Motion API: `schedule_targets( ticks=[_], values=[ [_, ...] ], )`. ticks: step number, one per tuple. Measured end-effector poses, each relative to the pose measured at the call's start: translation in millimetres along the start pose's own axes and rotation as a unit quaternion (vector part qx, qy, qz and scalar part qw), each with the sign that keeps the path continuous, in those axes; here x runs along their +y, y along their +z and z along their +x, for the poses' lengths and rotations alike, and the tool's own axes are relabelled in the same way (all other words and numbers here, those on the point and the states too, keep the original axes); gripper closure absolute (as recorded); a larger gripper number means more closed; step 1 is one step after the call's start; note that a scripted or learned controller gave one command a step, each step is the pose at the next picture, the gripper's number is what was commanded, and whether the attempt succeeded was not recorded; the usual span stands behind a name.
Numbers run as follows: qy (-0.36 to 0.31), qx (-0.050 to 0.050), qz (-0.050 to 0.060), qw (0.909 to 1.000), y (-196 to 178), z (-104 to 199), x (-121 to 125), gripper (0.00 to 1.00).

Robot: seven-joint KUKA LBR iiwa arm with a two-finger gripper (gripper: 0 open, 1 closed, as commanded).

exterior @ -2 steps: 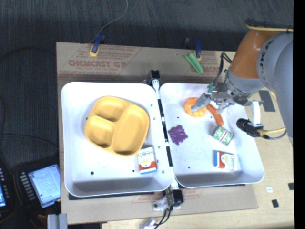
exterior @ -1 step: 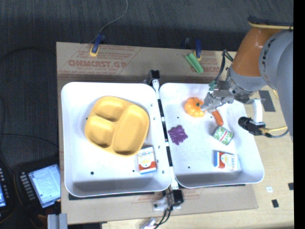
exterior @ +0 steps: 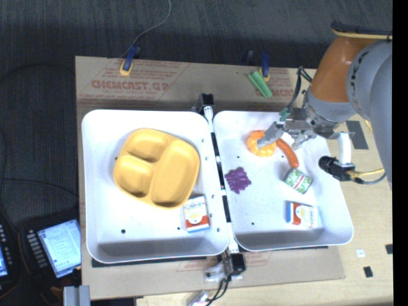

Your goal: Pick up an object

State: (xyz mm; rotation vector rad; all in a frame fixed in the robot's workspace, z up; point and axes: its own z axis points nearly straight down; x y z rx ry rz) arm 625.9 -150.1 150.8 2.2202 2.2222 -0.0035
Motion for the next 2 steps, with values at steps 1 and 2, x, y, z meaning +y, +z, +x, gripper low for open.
schedule_targets(
  ticks=[1, 2],
  values=[
    [0.001, -0.001, -0.003, 1.0000, 62.2, 52.5, -14.4, 0.00],
    [0.001, -0.001, -0.004, 1.0000, 51.1, 51.9, -13.4, 1.00]
  ],
)
